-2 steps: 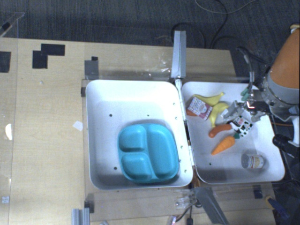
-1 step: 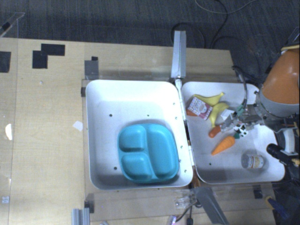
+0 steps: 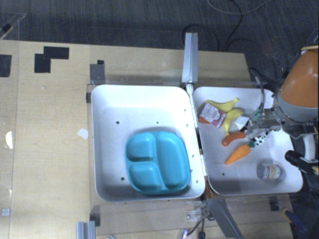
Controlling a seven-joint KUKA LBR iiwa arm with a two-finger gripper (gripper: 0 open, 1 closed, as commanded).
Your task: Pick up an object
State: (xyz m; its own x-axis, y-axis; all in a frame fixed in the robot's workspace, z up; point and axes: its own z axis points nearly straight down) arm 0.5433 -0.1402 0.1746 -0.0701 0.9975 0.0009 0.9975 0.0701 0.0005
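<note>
Hovering low over the right bin (image 3: 294,183), the gripper (image 3: 259,131) is positioning above the sausage (image 3: 233,139) and carrot (image 3: 237,154), its claw state indiscernible.

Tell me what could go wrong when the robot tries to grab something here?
The toys are crowded. The banana, the sausage and the carrot lie close together under the hand, so it might pinch two at once or knock one aside. The small jar lies on its side near the bin wall and could roll away.
</note>
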